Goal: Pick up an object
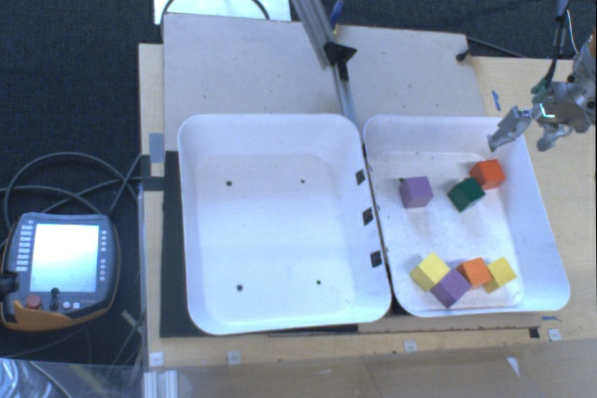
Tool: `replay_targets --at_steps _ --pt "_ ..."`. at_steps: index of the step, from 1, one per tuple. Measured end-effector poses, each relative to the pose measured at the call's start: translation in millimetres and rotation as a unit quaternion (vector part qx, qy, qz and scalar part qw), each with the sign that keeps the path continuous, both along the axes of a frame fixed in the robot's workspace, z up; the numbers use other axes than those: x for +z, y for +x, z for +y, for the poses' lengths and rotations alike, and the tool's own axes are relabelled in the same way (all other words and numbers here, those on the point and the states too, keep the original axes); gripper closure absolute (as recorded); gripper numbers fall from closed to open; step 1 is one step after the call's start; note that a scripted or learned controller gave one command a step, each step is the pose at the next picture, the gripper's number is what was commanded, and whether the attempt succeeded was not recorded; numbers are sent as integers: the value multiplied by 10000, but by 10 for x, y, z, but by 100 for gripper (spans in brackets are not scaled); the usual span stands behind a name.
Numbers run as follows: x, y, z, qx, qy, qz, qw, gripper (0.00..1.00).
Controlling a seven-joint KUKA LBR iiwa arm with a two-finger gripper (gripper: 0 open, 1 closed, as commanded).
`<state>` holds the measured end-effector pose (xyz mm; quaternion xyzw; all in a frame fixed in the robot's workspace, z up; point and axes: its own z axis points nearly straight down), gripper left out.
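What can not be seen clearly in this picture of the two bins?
- The hand: camera view, small and blurred; whether it is open cannot be told.
- The arm: cut off by the right edge.
- Purple cube: partly covered by the yellow cube and orange cube beside it.

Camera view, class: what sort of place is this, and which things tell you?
Probably a robotics lab test bench: a robot gripper over two white bins, coloured blocks to pick, and a teach pendant on the floor.
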<state>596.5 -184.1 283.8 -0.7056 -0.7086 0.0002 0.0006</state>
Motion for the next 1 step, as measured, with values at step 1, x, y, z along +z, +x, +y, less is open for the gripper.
replay_targets --at_steps 1 --pt "25 6 0 6 -9 -19 10000 0"
